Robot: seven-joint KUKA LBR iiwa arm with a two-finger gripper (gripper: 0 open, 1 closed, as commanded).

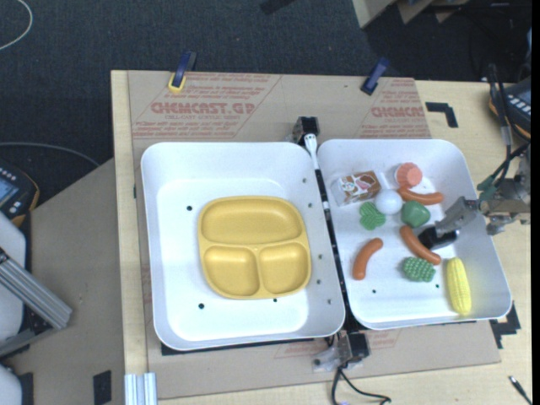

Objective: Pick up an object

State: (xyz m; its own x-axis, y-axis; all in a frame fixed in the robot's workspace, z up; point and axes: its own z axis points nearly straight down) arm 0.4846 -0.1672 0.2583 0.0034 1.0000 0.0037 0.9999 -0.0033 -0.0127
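Orange toy sausage (418, 244) lies in the right bin (388, 298), just beside my gripper (451, 220). I cannot tell if the gripper is open or shut. I should come straight down and squeeze across its thin middle.

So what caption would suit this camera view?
Robot arm reaches into the right bin of toy food; yellow tray in left bin.

The end effector (456, 215) reaches in from the right (low, slanted), pointing down-left.
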